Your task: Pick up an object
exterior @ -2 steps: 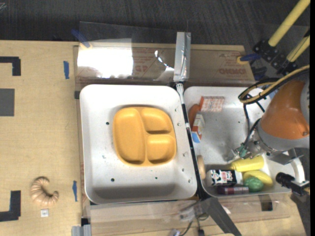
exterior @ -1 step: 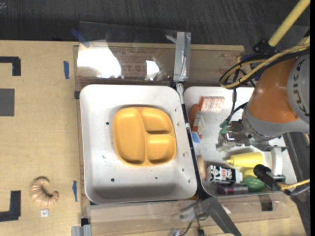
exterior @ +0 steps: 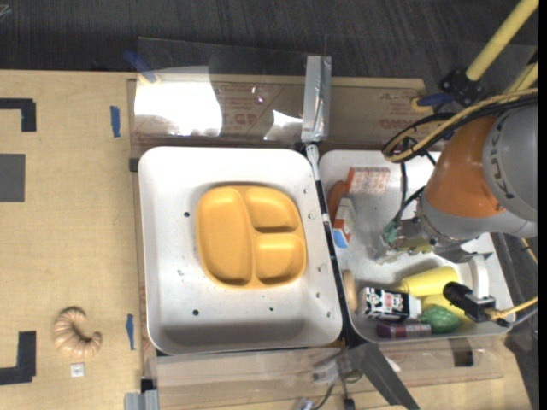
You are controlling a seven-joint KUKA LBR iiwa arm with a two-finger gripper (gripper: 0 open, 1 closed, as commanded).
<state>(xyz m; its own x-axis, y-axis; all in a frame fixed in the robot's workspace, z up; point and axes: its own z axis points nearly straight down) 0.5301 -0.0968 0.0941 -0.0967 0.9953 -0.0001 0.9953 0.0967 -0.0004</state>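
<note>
The right bin point(exterior: 376, 254) holds several loose things. A white box with red print point(exterior: 369, 180) lies at its far side, with an orange-red item point(exterior: 339, 196) and a small blue and white item point(exterior: 342, 229) along the left wall. Near the front lie a yellow object point(exterior: 426, 282), a green object point(exterior: 441, 319), a black and white packet point(exterior: 384, 301) and a dark red pen point(exterior: 408, 330). My gripper point(exterior: 400, 241) hangs low over the middle of this bin, just above and left of the yellow object. Nothing shows between its fingers.
The left bin point(exterior: 162, 254) carries a yellow divided plate point(exterior: 251, 233). A tan croissant-shaped toy point(exterior: 77, 331) lies on the bench at the far left. Yellow cables point(exterior: 427, 131) loop above the right bin. Clear plastic sheeting point(exterior: 222, 101) lies behind the bins.
</note>
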